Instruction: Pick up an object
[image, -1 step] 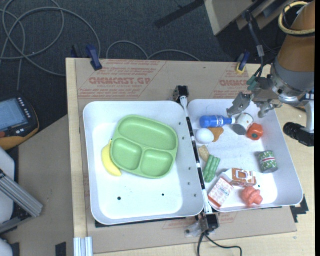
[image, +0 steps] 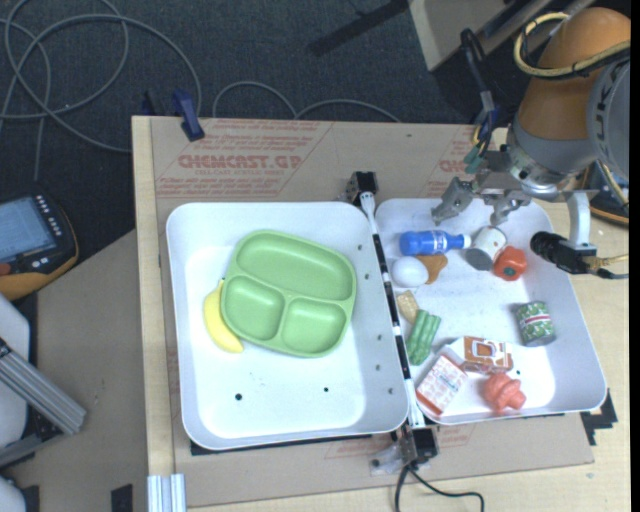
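With its fingers spread open and holding nothing, the tool (image: 481, 203) hovers over the right bin's far end, the blue bottle (image: 431, 242) just below-left of it, so it should descend straight, straddling the bottle before closing.

**A:** what's around the bench (image: 300, 150)? it's tan board with faded red lettering.

**B:** dark carpet floor (image: 250, 50) behind it, grey cables (image: 60, 70) looping off its far-left corner. A handheld screen unit (image: 30, 240) sits left of it, a blue clamp (image: 187, 113) on its back edge.
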